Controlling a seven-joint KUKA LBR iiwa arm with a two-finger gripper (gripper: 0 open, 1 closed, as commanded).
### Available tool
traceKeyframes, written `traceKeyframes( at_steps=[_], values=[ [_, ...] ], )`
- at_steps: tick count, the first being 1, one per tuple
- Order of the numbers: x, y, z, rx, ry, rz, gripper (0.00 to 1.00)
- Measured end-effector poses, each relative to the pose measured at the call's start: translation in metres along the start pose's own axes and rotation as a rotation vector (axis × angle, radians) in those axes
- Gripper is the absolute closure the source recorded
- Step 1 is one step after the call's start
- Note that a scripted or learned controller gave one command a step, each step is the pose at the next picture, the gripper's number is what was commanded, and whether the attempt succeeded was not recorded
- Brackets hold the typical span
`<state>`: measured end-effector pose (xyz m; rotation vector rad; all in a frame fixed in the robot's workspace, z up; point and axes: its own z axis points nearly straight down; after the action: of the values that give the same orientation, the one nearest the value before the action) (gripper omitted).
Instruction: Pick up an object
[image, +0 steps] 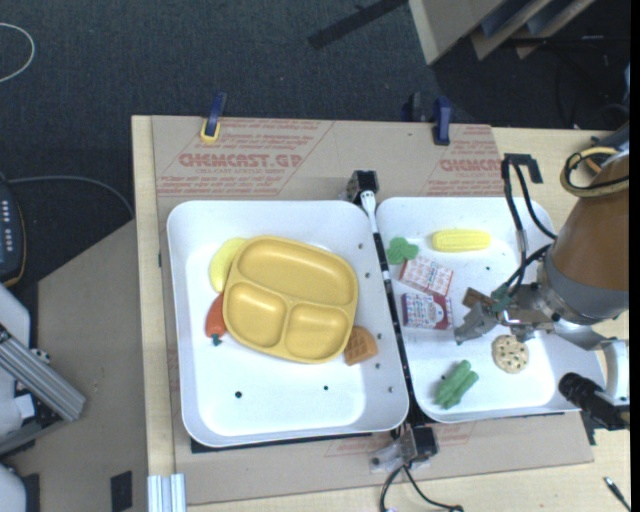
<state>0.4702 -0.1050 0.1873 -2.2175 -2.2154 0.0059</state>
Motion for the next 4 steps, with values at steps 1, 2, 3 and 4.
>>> traceKeyframes(
  at_steps=[1, 2, 3, 4],
  values=[
    [-0.002, 0.005, 0.062, 0.000, 0.000, 0.000, 0.00],
    [-0.001, 0.004, 0.105, -0.004, -0.001, 0.001, 0.00],
    [-0.002, 0.005, 0.092, -0.009, -0.002, 0.002, 1.00],
    [-0.005, 0.002, 0.030, -0.014, -0.004, -0.001, 1.00]
  ],
)
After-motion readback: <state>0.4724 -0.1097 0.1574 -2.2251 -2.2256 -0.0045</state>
